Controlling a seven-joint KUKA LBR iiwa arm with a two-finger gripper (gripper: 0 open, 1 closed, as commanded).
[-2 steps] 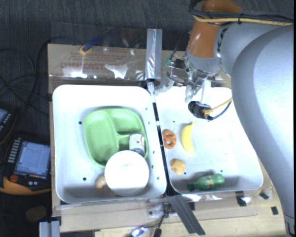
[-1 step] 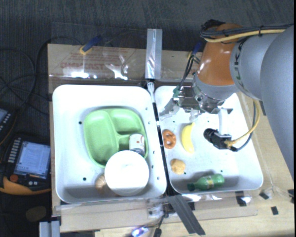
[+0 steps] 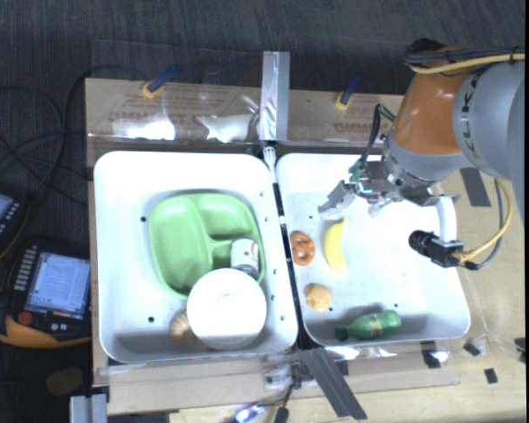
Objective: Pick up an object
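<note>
In the right bin (image 3: 441,311) lie a yellow banana (image 3: 335,245), an orange-red round item (image 3: 301,248) against the left wall, a small tan bun-like piece (image 3: 317,296) and a green bottle (image 3: 368,325) on its side near the front. My gripper (image 3: 357,196) hangs above the bin's back part, just beyond the banana's far tip. Its fingers are spread apart with nothing between them.
The left bin (image 3: 115,263) holds a green divided plate (image 3: 189,236) with a small can (image 3: 245,254) on it, a white bowl (image 3: 227,308) turned over at the front, and a brown item (image 3: 180,325) beside the bowl. A metal divider (image 3: 274,95) stands behind the bins.
</note>
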